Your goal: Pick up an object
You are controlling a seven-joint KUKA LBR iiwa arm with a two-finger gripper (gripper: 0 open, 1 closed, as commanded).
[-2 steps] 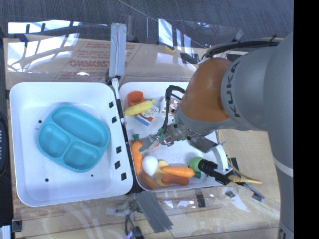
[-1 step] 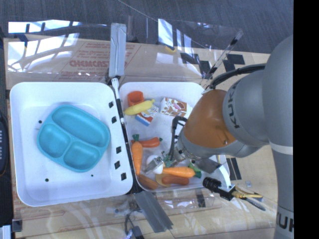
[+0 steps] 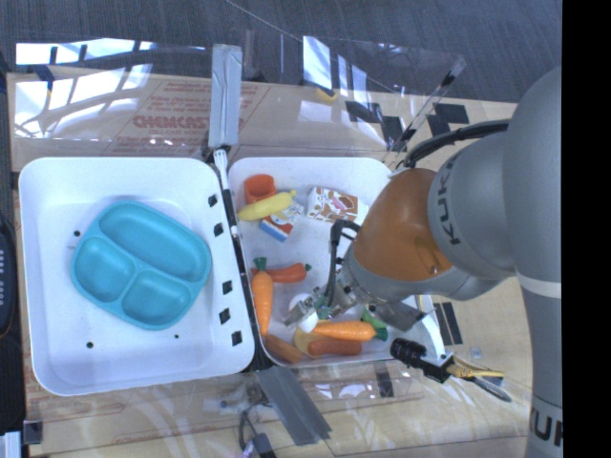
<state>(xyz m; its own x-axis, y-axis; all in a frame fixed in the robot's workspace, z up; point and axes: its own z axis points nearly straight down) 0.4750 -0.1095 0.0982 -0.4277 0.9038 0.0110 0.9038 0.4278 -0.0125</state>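
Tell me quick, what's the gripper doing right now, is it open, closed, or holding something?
Gripper: down in the right bin among the toy food, beside a carrot; open or closed cannot be told, and no hold shows.

We see a sky-blue divided plate (image 3: 141,263) in the white left bin (image 3: 43,256), orange carrots (image 3: 262,297), a yellow banana (image 3: 264,206), an orange-banded grey arm (image 3: 458,227).
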